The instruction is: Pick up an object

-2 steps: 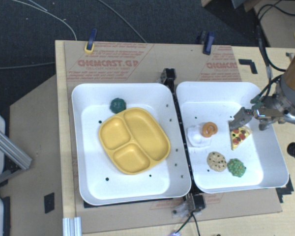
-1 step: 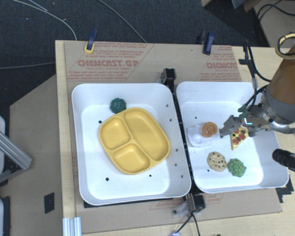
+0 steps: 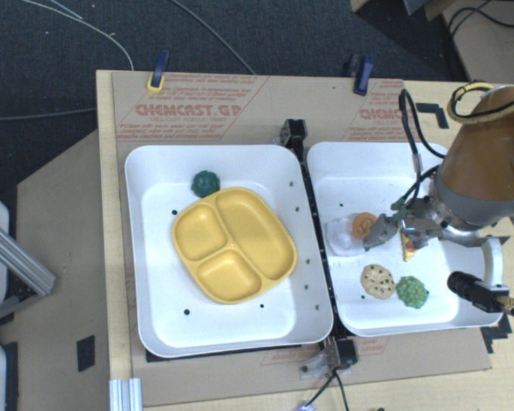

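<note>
The right bin [image 3: 437, 165] holds several small items. An orange round piece [image 3: 363, 224] lies at its left middle, next to a pale translucent object [image 3: 340, 235]. A speckled cookie-like disc [image 3: 378, 281] and a green bumpy lump [image 3: 412, 292] lie near the front. My gripper [image 3: 392, 236] hangs low over the middle of this bin, just right of the orange piece and above the cookie. The arm's grey body and orange band [image 3: 484, 157] cover the bin's right side.
The left bin [image 3: 146, 255] carries a yellow three-compartment plate [image 3: 233, 243] and a dark green ball [image 3: 206, 182] behind it. A black divider [image 3: 313, 229] runs between the bins. Blue clamps [image 3: 362, 74] sit on the bench's far edge.
</note>
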You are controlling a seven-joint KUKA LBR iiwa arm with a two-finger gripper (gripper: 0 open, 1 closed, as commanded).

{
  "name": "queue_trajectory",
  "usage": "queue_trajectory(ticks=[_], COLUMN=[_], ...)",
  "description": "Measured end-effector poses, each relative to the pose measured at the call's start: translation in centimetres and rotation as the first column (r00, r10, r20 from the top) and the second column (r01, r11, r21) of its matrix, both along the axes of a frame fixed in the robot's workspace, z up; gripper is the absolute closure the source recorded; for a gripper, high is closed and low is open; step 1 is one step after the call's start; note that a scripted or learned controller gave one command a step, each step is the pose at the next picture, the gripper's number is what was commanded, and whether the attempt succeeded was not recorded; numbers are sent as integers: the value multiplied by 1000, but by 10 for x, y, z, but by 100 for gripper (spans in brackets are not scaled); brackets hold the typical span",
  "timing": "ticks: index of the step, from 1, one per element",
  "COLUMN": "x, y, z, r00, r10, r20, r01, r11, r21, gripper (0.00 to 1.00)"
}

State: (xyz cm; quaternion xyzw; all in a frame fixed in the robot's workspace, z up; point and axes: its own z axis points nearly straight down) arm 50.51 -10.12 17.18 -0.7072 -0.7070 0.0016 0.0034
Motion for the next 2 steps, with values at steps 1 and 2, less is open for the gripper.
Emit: queue_trajectory(ticks=[1, 2], x=[10, 10], y=[0, 0], z=[-52, -39], r00=[1000, 1000], r10=[0, -1], r20=[2, 7], r01=[0, 1], r11=[1000, 1000], r21=[-1, -2], gripper=[0, 100])
